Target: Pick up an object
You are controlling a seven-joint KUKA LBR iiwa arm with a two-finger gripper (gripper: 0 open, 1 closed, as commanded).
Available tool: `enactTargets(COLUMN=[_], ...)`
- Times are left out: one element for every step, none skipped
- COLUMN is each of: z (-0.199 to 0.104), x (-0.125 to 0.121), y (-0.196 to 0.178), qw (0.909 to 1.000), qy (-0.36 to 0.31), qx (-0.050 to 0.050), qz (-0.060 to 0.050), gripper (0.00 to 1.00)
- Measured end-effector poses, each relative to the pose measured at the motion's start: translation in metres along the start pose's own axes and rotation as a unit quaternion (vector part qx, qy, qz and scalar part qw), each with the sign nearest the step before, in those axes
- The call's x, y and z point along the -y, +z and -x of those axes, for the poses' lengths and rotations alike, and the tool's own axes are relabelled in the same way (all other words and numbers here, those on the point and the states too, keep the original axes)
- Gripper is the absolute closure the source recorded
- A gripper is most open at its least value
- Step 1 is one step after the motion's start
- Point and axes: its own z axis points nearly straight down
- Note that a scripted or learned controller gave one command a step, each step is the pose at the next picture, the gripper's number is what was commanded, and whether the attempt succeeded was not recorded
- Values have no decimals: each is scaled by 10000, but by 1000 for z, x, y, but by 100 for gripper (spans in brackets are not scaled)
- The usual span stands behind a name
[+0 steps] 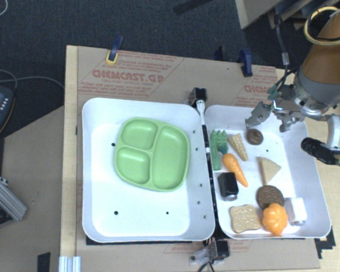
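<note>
Brown disc [254, 135] | directly under our hand [272, 117], right bin [320, 197] far end | hand spread wide, gripping nothing | we descend straight.

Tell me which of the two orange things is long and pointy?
The carrot, lying in the middle of the right bin beside the green food. The other orange thing, the little pumpkin near the bin's front edge, is round.
</note>
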Motion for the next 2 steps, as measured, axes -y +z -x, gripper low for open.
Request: enactTargets(z=[0, 7], x=[-3, 2], y=[-8, 40], qw=[10000, 10000], qy=[-12, -8], qx=[8, 3], qz=[68, 40], gripper=[0, 0])
